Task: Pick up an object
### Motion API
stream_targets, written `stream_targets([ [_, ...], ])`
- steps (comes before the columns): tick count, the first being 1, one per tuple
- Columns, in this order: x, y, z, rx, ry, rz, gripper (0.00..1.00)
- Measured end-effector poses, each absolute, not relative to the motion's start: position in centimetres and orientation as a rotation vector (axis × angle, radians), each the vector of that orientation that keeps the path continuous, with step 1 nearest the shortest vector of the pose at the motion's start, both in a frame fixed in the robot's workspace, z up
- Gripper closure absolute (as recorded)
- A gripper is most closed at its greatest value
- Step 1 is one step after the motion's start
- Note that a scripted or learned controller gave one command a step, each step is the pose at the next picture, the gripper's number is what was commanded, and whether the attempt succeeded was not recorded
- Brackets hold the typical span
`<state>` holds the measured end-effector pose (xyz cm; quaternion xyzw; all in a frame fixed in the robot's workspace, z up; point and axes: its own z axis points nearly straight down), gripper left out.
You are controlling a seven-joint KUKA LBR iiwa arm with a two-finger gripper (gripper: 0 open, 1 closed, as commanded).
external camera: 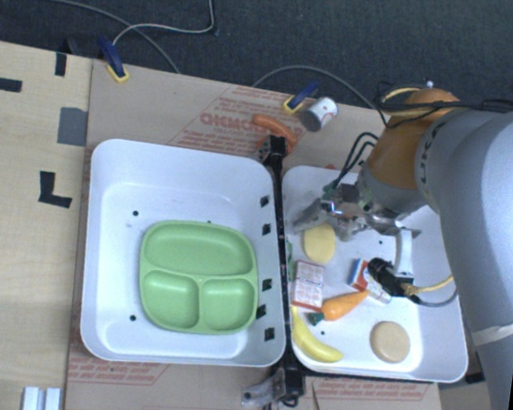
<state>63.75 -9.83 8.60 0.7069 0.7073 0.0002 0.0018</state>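
Reaching in over the right bin (433, 366), the arm (487, 184) occupies the far right corner of that bin, its orange band (400, 158) above the wrist. The left bin (117, 189) carries a green divided tray (197, 274) near its centre. The right bin carries the candidate objects, all along its left and near sides.

The hand (330, 217) sits low at the far left part of the right bin, just above a yellow lemon-shaped object (319, 245). Whether the hand is wide or narrow cannot be told; nothing is visibly held.

Objects, in descending size:
1. A banana (314, 346) lies at the near left corner of the right bin.
2. A carrot (345, 305) lies just beyond the banana, toward the bin centre.
3. A round tan disc (390, 341) lies near the near edge, apart from the carrot.
4. A small printed packet (308, 285) lies along the left wall, touching or just beside the carrot's green end.
5. A small red-and-white item (361, 273) lies beside the arm's black cabling.

Step in hand, by judgement: approach and descent onto the lemon-shaped object; no lift has begun. The next move calls for centring the hand on that object, closing on its narrow axis, then raising straight up, clear of the packet and the bin's left wall.
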Motion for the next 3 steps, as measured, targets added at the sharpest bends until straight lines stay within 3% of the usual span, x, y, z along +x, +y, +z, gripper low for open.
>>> stream_targets([
  [2, 62.36, -9.59, 8.62, 2.218, 2.218, 0.001, 0.00],
  [3, 62.29, -9.55, 9.48, 2.220, 2.220, -0.002, 1.00],
])
